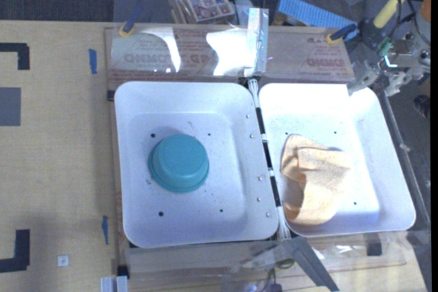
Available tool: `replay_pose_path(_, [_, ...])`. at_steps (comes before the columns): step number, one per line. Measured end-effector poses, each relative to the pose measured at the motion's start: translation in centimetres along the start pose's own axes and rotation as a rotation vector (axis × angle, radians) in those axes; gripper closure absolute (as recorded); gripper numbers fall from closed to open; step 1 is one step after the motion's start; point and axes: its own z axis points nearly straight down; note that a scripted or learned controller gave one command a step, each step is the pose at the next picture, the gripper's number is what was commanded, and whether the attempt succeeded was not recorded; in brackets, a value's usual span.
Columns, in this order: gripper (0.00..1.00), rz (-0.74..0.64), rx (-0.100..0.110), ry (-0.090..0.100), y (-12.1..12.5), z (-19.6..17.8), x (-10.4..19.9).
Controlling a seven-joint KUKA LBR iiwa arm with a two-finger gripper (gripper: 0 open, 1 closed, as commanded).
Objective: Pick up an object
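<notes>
Nearest edge: light wooden worktop with black corner marks at left, a strip of blue tape by the left bin's front corner.

Left shallow white plastic bin: a teal round plastic bowl, upside down, sits left of centre on the bin floor, clear of all walls. A few dark specks on the floor around it.

Right shallow white plastic bin: a crumpled pale orange-yellow cloth lies in the front-left part, its left edge near or against the divider between the bins, the near end bunched close to the front wall. Whether it touches either wall, can't tell. Rest of that floor is bare.

Behind the bins: a clear glossy panel with red lettering and strong glare, a metal post upright at the seam between the bins.

Far right, beyond the right bin's back-right corner: hand of the arm, outside the bin, above its rim level, nothing visibly in it. Metal parts and cabling there blur together; can't tell whether the hand is spread or closed. Arm link itself mostly out of frame, so its pose isn't readable.

Background: boxes and clutter on the floor.
</notes>
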Motion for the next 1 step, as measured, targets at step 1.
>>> replay_pose_path(1, [0.0, -0.113, 0.0, 0.0, -7.38, 16.01, 5.3])
